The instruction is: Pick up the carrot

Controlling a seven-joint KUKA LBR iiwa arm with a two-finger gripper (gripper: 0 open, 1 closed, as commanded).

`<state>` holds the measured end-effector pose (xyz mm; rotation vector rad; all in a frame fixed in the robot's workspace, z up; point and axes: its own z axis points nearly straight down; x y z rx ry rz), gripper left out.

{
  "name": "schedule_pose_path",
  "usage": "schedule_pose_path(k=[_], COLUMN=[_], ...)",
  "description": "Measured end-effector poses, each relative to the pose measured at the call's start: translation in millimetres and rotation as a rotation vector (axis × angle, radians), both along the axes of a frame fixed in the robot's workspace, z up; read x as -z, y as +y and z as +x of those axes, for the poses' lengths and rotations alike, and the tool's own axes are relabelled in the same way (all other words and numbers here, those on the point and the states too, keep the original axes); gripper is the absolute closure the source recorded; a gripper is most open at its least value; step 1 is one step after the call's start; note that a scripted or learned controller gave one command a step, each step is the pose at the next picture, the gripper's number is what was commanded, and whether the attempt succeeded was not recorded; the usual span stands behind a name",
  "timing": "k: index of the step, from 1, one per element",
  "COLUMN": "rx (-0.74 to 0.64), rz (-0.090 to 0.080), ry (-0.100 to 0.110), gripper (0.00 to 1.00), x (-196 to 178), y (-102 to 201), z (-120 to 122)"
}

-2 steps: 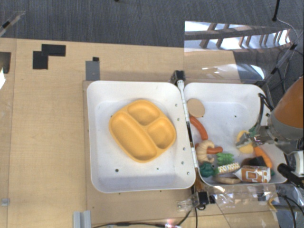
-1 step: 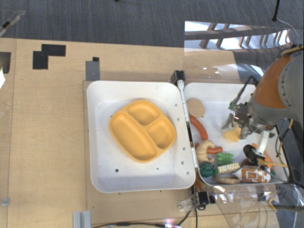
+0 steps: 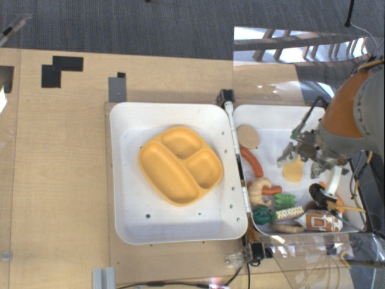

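Cluttered toy food fills white right bin's near end; orange-red carrot beside bin's left wall. Gripper hovers right of it, fingers' state indeterminable. Approach step; next: shift left, descend.

Grey arm, orange band, metallic end effector.

Two white bins side by side on wooden bench. Left bin holds yellow divided plate, three compartments, tilted diagonally. Right bin crowded along near edge: round tan disc by dividing wall, orange-red carrot lying aslant just below it, pale yellow wedge to its right, green toy pieces and small carton lower (items there jumbled, hard to separate). Gripper over right bin, above wedge, apart from carrot. Arm's orange band at right.
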<state>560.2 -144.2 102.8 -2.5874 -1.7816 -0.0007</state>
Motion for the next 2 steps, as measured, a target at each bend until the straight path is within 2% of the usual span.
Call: schedule_pose_path(k=[1,2], rx=[-0.066,-0.125], rz=[-0.003,-0.005], ry=[-0.005,-0.018], gripper=[0.0,0.0], x=[-23,12], y=[-39,-40], z=[57,-18])
